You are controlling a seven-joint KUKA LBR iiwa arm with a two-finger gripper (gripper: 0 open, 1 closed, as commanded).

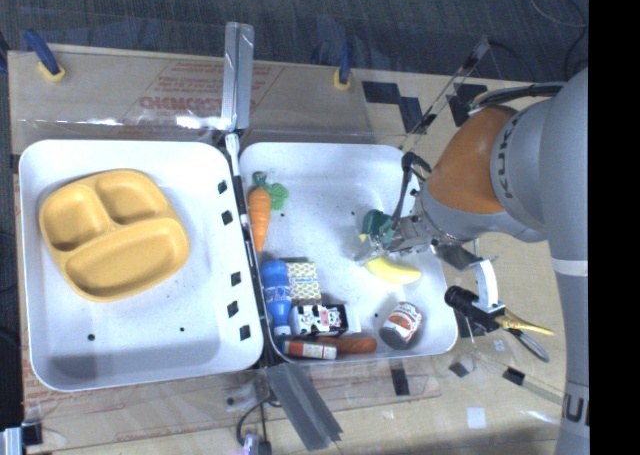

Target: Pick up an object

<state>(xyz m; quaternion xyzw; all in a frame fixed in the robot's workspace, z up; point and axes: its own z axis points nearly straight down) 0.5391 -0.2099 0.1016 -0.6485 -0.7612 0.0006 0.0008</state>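
Observation:
My gripper [388, 235] reaches down into the right bin [330, 158], in its right half. A small teal-green thing [374, 223] sits right at the gripper's tip; whether it is held cannot be made out. Just below the tip lies a yellow banana-shaped piece [392, 269]. Along the bin's left wall lie an orange carrot [259, 216] with a green top, a blue bottle [275, 293] and a patterned box [303, 281]. Near the front wall are a black-and-white carton [325, 319], a red-brown sausage-like piece [328, 348] and a small red-and-white can [402, 324].
The left bin [60, 343] holds a yellow divided plate [112, 231] in its upper left part. A metal divider [238, 73] stands between the bins. The arm's grey and orange body [490, 173] hangs over the right bin's right edge.

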